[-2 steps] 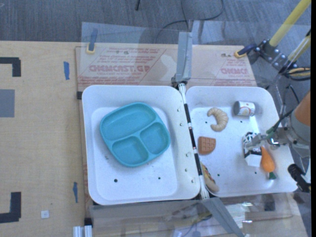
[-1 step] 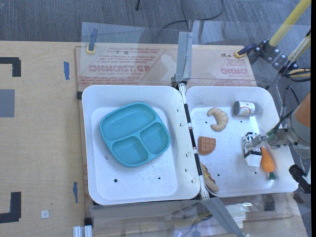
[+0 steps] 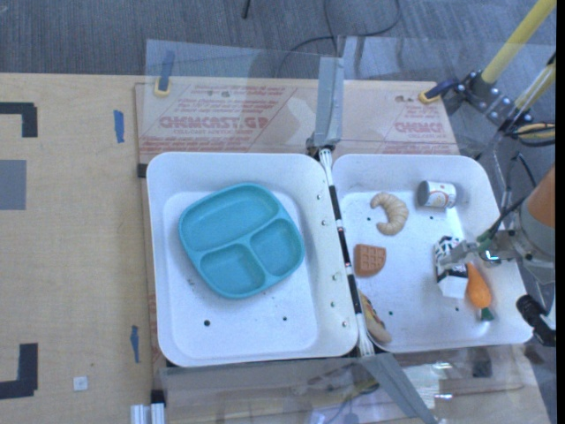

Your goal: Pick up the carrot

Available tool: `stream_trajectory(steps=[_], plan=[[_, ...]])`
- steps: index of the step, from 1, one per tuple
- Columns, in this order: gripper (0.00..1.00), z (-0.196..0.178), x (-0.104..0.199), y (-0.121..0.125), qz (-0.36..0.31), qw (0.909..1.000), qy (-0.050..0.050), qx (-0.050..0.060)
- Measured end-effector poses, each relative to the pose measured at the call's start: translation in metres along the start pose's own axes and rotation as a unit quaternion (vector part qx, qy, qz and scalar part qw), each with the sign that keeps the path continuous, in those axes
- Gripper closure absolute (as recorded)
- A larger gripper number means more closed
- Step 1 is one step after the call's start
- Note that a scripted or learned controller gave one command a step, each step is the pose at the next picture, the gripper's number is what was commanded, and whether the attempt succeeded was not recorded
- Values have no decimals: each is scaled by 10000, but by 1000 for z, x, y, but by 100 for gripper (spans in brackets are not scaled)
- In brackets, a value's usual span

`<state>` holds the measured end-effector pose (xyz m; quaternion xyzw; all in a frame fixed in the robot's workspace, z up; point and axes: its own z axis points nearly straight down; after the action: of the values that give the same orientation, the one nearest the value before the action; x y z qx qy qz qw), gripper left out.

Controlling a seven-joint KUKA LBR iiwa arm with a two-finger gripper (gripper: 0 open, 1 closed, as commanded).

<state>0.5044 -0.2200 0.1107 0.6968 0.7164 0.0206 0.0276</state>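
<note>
Two white bins sat side by side on the surface. The left bin (image 3: 168, 325) carried a teal divided plate (image 3: 240, 239). In the right bin (image 3: 415, 329), a waffle piece (image 3: 370, 260) lay at about nine o'clock, a croissant (image 3: 390, 212) at eleven and a small can (image 3: 436, 194) at one. The carrot (image 3: 478, 288) lay near the bin's right rim at about four o'clock, tip toward the rim, touching a white and black item (image 3: 450, 268) on its left. The gripper (image 3: 490, 253) hung just above the carrot's top end; whether it was spread or closed could not be told. The step looked like the approach, with the carrot not yet lifted. Next would call for centring over the carrot's body and closing across its width. Red print on the board behind the bins read roughly "CHEMCAST GP".
</note>
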Motion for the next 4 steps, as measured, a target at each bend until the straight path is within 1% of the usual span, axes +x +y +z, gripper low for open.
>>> stream_trajectory(steps=[1,2,3,4], plan=[[0,0,0,0,47,10000,5,2],[0,1,2,-1,979,9952,44,78],[0,1,5,-3,985,9951,-3,41],[0,0,5,-4,1311,9913,28,64]])
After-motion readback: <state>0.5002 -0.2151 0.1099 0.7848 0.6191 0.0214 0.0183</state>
